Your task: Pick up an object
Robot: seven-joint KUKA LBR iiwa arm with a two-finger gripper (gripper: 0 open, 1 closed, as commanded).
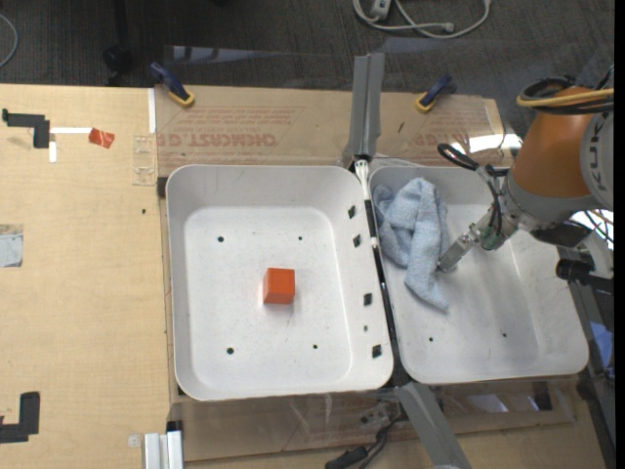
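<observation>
Approaching: your gripper (451, 258) sits at the cloth's (412, 233) right edge, opening indiscernible; next, close on cloth.

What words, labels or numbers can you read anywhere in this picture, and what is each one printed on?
"CHEMCAST GP", as far as it can be made out: red print on the brown cardboard sheet behind the bins, upside down in this view and faint.
The smaller line under it is too blurred to read.
No lettering can be read on the orange block or the blue cloth.
</observation>
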